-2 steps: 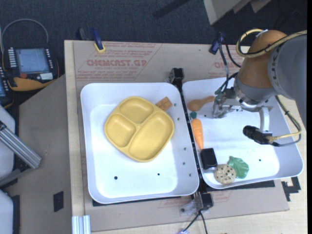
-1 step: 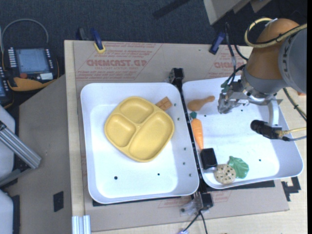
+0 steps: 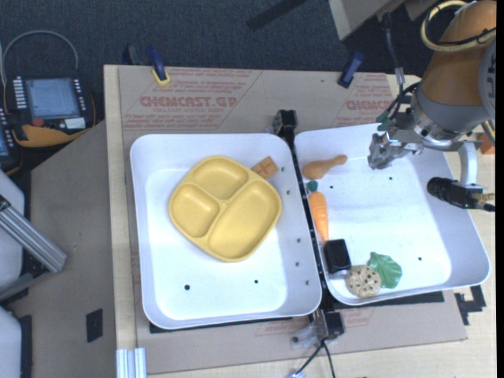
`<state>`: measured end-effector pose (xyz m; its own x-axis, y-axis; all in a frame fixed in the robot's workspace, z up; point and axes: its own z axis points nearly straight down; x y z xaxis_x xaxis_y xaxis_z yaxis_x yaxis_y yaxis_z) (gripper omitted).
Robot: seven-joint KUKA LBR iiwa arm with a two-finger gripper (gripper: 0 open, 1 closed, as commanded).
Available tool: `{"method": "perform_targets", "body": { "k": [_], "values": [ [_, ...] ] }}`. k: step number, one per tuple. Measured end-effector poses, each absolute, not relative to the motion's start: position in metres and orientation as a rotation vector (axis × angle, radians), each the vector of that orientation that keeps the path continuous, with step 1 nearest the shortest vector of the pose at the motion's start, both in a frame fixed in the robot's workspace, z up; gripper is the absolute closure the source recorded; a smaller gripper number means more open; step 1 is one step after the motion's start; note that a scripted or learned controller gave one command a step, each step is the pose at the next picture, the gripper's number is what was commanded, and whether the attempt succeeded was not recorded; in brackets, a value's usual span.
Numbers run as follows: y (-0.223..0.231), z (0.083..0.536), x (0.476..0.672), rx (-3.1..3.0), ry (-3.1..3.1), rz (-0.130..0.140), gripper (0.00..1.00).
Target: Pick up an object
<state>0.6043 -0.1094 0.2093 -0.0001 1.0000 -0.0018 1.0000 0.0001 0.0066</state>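
Observation:
My gripper (image 3: 380,157) hangs over the far part of the right bin (image 3: 441,235), with nothing seen in it. A tan drumstick (image 3: 324,166) lies just to its left, near the bin's far left corner. Along the left wall lies an orange carrot (image 3: 318,214) with a green tip. Nearer the front sit a black block (image 3: 337,255), a speckled cookie (image 3: 362,280) and a green leafy piece (image 3: 387,268).
The left bin (image 3: 173,290) holds a yellow divided plate (image 3: 226,208) with a small brown block (image 3: 264,167) at its far right edge. A black clamp (image 3: 284,121) sits at the far end of the wall between the bins.

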Motion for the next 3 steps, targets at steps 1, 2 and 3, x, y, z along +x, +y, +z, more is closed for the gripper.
{"method": "perform_targets", "body": {
  "k": [1, 2, 3],
  "values": [
    [-0.11, 0.264, 0.606, 2.216, 2.218, 0.006, 1.0],
    [-0.052, 0.263, 0.591, 2.218, 2.229, 0.0, 1.0],
    [-0.013, 0.254, 0.57, 2.22, 2.227, -0.002, 1.0]
  ]
}}
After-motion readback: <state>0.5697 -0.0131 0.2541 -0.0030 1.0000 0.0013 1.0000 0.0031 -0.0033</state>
